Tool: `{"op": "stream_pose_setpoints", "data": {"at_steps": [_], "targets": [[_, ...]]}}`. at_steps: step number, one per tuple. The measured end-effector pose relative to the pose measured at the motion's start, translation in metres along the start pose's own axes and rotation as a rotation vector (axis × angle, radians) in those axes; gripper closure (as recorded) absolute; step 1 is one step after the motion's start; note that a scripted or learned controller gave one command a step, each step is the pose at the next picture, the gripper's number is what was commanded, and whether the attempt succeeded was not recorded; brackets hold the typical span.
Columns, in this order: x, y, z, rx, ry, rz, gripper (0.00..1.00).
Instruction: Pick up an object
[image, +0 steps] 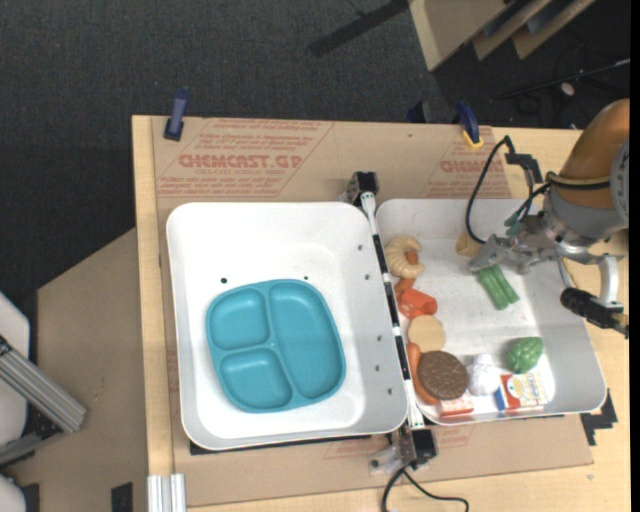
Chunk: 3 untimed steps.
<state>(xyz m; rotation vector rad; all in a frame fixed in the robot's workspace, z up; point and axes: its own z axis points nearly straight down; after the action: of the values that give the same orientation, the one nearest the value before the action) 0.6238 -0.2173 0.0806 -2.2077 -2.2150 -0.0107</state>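
Note:
My gripper (503, 254) hangs low over the far part of the right bin (570, 345), at the end of the grey arm with its orange band (600, 150). A green stick-shaped piece (497, 288) lies on the bin floor just in front of the gripper, touching or nearly touching it. A small tan piece (467, 243) sits just to the gripper's left. Whether anything is held cannot be told from this view.
Along the right bin's left wall lie a pale twisted pastry (406, 256), an orange-red piece (415, 300), a tan disc (426, 332) and a brown round patty (442, 375). A green lumpy item (524, 353) and a small carton (522, 390) sit near the front. The left bin (200, 240) holds a teal divided plate (275, 343).

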Motion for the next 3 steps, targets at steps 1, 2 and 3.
{"op": "stream_pose_setpoints", "data": {"at_steps": [1,2,3], "targets": [[0.031,0.045,-0.004,-0.009,-0.016,-0.001,0.0],[0.029,0.044,-0.015,-0.01,-0.018,0.001,1.0],[0.055,0.044,-0.051,-0.011,-0.016,0.001,1.0]]}}
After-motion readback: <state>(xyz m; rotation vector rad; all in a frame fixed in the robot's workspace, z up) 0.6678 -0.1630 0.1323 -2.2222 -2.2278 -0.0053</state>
